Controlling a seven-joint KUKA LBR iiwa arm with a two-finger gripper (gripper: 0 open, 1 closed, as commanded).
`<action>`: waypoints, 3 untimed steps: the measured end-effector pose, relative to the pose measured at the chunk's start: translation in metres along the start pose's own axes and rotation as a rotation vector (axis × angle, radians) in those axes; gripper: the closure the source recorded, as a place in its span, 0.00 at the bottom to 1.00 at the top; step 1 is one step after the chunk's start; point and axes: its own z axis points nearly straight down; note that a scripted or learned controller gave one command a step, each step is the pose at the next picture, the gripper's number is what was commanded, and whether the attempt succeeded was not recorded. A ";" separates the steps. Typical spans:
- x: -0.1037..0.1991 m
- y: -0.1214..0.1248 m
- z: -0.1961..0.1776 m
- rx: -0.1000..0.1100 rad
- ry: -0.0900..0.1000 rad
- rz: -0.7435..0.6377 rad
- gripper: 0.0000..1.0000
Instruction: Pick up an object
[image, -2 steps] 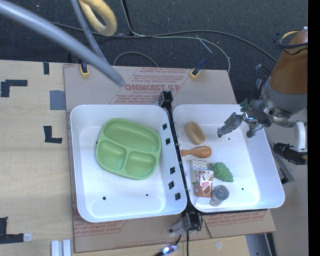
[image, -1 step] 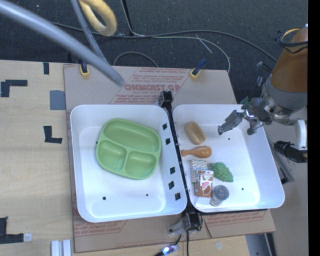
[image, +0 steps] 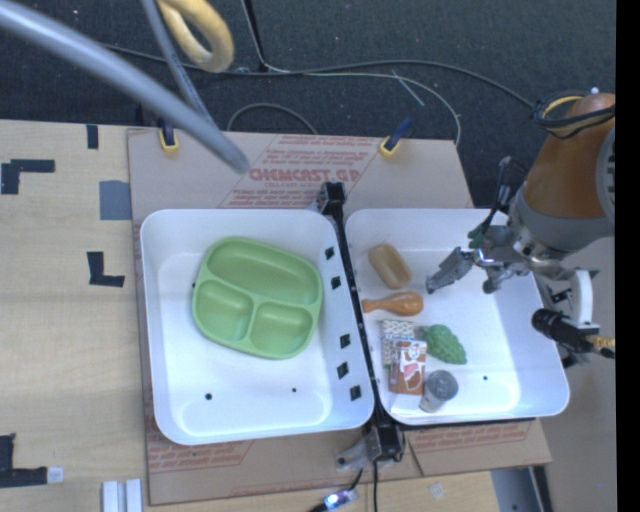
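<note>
1. Green divided plate (image: 257, 298) sits in left bin (image: 160, 330).
2. Right bin (image: 520, 395) has bread roll (image: 389, 265), wooden spoon (image: 394, 303), green veg (image: 442, 343), small box (image: 404, 364), tin (image: 438, 386).
3. Gripper (image: 452, 270) hangs over right bin's far part, right of roll; fingers spread, holding nothing.

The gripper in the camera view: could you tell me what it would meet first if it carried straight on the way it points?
Probably the tan bread-like piece: the gripper points leftward toward it. Its height above the right bin is unclear, so it might pass over.
</note>
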 end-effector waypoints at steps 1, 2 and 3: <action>-0.008 -0.004 0.049 0.000 0.000 0.000 0.00; 0.000 0.000 0.108 0.001 0.001 -0.001 0.00; 0.001 0.002 0.095 -0.003 0.002 -0.003 1.00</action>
